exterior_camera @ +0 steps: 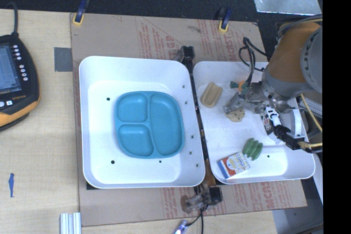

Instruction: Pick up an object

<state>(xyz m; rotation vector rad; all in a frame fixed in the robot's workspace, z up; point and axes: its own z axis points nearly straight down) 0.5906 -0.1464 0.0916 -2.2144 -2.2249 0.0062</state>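
My gripper (237, 106) reaches into the right bin (219, 71) from the right and is low over its middle. A small tan round object (237, 115) lies right at its tip; whether it is gripped I cannot tell. A beige oblong piece (211, 94) rests to the left of the gripper, near the bin's left wall. A green ridged object (253, 148) lies toward the front of the bin. Beside it, in the front left corner, a small red, white and blue carton (235, 165) lies flat.
The left bin (90, 118) holds a blue divided plate (148, 124). A small teal item (235, 85) sits just behind the gripper. A teach pendant (13, 82) lies on the bench at far left. Cables run along the arm's wrist (285, 129).
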